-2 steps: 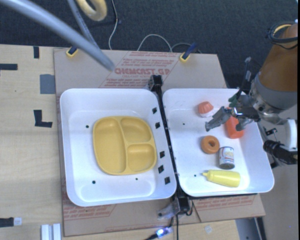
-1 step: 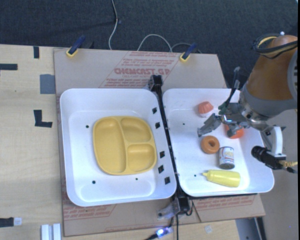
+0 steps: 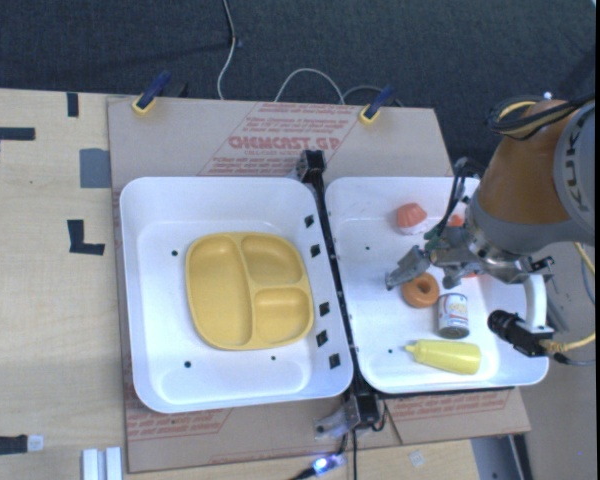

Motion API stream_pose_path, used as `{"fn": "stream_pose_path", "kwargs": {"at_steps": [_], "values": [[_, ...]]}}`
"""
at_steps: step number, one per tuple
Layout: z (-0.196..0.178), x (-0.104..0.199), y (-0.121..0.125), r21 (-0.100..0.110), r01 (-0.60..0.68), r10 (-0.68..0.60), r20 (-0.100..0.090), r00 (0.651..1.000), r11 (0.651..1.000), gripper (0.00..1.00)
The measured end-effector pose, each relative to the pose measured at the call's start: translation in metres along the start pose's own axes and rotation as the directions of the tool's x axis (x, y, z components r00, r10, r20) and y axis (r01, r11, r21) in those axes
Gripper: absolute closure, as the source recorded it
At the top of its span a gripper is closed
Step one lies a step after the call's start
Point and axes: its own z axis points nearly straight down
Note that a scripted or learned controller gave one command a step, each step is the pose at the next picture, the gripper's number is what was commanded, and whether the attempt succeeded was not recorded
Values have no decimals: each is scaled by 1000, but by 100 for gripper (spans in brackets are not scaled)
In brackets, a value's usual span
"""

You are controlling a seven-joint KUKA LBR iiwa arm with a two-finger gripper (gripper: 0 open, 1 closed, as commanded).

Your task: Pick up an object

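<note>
In the right bin (image 3: pixel 370 368) lie an orange ring-shaped donut (image 3: pixel 420 292), a small tin can (image 3: pixel 453 315), a yellow mustard bottle (image 3: pixel 446 356) and a pink-red piece of toy food (image 3: pixel 410 215). My gripper (image 3: pixel 423 276) hangs low over the middle of this bin, right above the donut. Its fingers are spread, one grey finger (image 3: pixel 401 272) to the donut's left and the other by the can's top. The donut rests on the bin floor below the fingers and nothing is held between them.
A yellow divided plate (image 3: pixel 248 290) lies in the left bin (image 3: pixel 140 268). A black divider rail (image 3: pixel 325 268) runs between the bins. The arm's orange band (image 3: pixel 520 173) and a black cable connector (image 3: pixel 515 333) overhang the right bin's right side.
</note>
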Motion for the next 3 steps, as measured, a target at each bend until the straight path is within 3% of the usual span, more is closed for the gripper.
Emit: {"fn": "stream_pose_path", "kwargs": {"at_steps": [1,2,3], "values": [[45,3,-6,2,0,0,-1,1000,1000,0],[33,3,-5,-2,2,-2,-1,1000,1000,100],[-10,9,-6,-7,1,-1,1,1000,1000,100]]}}
